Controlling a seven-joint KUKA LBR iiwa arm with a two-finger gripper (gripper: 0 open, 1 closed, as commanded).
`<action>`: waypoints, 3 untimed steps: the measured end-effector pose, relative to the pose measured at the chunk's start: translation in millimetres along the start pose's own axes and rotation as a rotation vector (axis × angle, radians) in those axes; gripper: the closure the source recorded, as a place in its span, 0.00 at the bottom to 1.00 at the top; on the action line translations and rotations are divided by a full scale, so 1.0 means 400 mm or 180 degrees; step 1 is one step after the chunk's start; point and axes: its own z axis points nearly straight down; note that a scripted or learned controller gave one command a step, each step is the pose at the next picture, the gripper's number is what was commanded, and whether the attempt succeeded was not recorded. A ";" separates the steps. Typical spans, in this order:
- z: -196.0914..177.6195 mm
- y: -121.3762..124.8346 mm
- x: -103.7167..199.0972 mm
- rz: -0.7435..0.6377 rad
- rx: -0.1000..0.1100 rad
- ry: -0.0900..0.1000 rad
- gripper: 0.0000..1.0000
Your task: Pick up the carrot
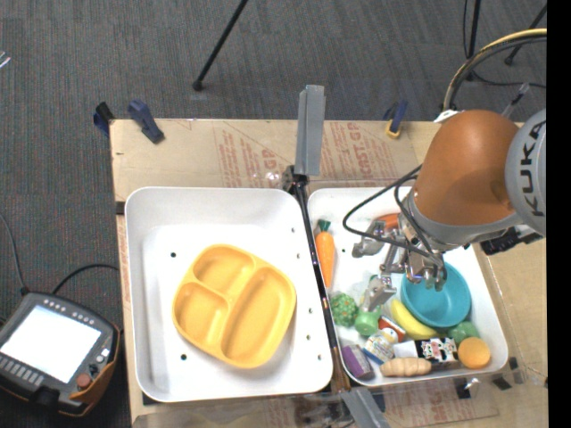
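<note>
1. The right bin is the landmark; the left bin adjoins it and holds a yellow divided plate.
2. The arm hangs over the right bin's middle.
3. A blue bowl sits toward the bin's far-right side.
4. The gripper hovers beside the bowl; I cannot tell how its jaws stand.
5. The carrot lies along the bin's left wall, untouched.

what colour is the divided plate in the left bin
Yellow; the divided plate shows best in the camera view, lying in the left bin.
</note>
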 end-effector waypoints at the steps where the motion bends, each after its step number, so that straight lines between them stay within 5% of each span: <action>1: 0.016 -0.028 -0.210 0.0658 0.0009 0.0033 0.00; 2: 0.270 -0.073 -0.122 0.0666 0.0012 0.0052 0.00; 3: 0.247 -0.046 -0.251 0.0554 0.0007 0.0021 0.00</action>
